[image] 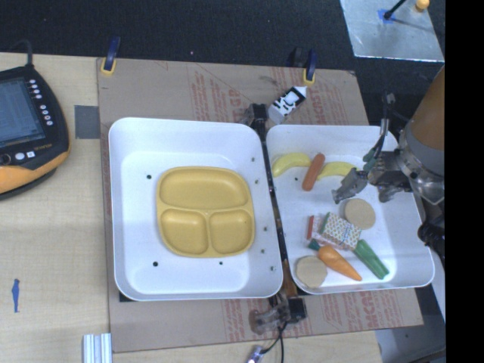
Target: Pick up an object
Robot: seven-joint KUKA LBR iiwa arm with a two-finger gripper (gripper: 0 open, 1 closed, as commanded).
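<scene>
The end effector [363, 184] hangs open and empty above the round beige disc [360, 213]; it should descend straight, centred.

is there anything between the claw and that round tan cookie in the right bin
Nothing visible does. The claw sits just above the round tan cookie in the right white bin, with only bare bin floor between them. The patterned box lies beside the cookie, on the far side from the claw.
</scene>
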